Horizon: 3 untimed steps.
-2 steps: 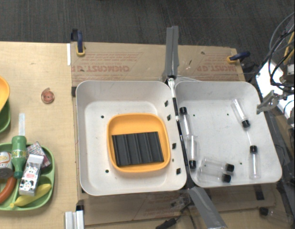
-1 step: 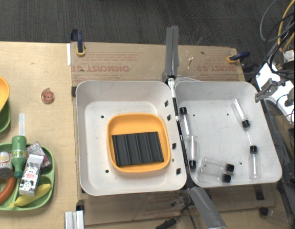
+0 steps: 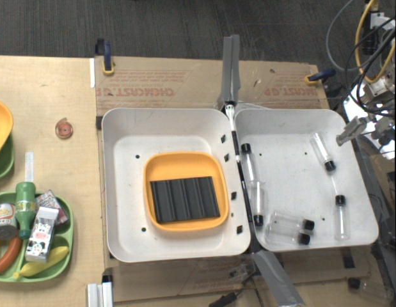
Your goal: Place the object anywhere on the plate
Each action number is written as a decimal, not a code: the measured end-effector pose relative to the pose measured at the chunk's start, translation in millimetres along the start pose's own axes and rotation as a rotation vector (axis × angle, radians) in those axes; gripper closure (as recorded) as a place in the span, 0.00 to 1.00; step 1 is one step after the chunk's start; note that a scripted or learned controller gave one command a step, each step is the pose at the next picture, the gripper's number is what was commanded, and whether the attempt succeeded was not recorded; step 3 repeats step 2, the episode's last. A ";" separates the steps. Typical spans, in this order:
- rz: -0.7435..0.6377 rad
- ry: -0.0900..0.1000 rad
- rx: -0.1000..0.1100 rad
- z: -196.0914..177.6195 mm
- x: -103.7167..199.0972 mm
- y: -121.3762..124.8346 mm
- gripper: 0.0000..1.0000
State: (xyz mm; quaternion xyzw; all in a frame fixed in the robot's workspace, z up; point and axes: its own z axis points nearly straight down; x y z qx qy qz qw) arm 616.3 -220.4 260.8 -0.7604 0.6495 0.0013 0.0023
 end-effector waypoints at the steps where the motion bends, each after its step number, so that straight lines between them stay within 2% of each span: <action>1: -0.285 0.000 0.002 -12.1 -1.5 -31.6 0.00; 2: -0.615 -0.001 0.000 8.7 -7.7 -42.9 0.00; 3: -0.615 -0.001 0.000 8.7 -7.7 -42.9 0.00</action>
